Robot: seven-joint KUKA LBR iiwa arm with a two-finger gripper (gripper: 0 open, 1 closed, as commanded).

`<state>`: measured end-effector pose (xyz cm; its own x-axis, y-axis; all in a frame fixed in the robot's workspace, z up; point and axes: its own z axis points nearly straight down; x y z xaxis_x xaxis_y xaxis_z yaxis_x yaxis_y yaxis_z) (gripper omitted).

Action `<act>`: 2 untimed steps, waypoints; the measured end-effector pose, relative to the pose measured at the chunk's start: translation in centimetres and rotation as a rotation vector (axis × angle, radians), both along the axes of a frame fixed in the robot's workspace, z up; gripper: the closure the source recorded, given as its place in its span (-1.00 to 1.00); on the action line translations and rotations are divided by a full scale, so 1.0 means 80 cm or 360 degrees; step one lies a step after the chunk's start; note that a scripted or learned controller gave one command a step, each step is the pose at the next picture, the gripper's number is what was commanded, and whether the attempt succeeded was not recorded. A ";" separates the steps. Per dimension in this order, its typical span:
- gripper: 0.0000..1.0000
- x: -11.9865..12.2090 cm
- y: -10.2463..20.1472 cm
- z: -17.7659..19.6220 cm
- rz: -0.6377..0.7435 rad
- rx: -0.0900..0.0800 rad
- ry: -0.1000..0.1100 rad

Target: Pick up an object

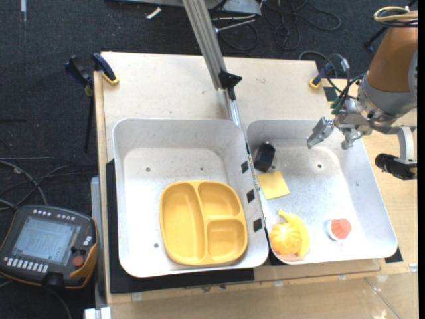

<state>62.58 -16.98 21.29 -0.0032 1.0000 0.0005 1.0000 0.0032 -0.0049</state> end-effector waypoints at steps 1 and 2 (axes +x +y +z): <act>-1.00 0.001 0.000 -0.080 -0.0005 0.0001 0.0003; -1.00 0.000 0.001 -0.148 -0.0004 0.0000 0.0000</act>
<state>62.57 -16.91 9.47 -0.0007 1.0000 0.0005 1.0000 0.0007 -0.0051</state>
